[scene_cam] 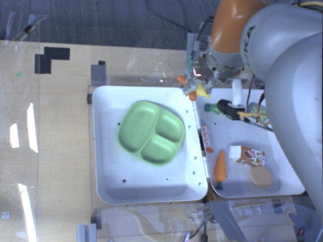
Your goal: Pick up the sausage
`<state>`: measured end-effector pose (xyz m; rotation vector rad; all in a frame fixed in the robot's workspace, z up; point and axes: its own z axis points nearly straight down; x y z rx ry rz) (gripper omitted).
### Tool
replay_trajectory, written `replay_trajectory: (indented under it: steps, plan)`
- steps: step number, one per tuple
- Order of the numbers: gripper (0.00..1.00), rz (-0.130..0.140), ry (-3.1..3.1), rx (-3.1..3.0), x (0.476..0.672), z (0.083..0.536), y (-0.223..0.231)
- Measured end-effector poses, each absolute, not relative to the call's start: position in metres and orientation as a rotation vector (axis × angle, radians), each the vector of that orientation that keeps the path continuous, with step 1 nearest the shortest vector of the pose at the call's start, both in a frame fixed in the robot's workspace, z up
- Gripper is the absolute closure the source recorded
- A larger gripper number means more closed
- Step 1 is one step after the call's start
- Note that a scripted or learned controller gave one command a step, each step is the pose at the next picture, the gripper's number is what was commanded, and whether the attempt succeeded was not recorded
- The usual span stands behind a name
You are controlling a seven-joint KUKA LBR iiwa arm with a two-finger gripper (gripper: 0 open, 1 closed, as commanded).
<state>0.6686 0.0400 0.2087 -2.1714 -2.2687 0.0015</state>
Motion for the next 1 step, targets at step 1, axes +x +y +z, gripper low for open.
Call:
replay_trajectory:
  steps: [1]
  plan:
    - [1.0, -0.005, -2.304, -2.139, 0.5946, 0.235, 0.0826]
